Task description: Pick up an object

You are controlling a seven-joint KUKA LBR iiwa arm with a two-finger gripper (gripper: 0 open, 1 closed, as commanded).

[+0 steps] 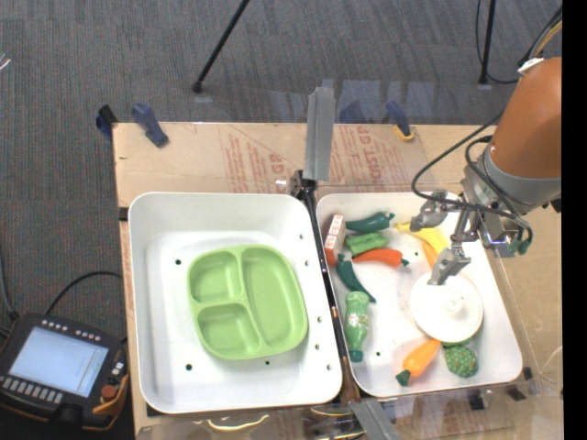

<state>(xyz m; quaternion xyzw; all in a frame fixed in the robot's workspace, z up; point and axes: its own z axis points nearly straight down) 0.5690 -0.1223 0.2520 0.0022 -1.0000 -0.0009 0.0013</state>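
A plywood bench [229, 154] bears two white bins; the right bin [509, 337] holds toy food. The gripper [442, 242] hovers above it with fingers apart and empty, over a yellow banana [431, 239] beside a white disc [447, 308]. This looks like the approach; next it must descend and close.

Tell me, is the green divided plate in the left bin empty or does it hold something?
Empty. The green divided plate lies flat in the left bin, and all three of its compartments show only bare green surface.
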